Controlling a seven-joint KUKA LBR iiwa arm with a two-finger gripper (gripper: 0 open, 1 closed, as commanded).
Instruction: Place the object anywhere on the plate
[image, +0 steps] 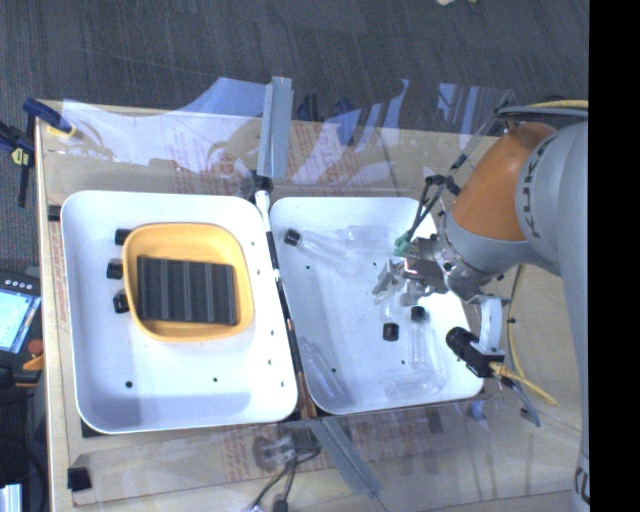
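Heads up: your gripper (398, 283) sits low in the right bin (330, 390), among clear plastic bottles (330, 243) with black caps. Can't tell whether it's got anything. The yellow plate (190, 240) is way over in the left bin (90, 390). Those see-through bottles look slippery, so expect an empty pinch or a drop mid-carry.

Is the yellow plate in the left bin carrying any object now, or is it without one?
Without one. The yellow plate in the left bin shows its dark ribbed centre; no loose object rests there. The gripper is over the right bin.
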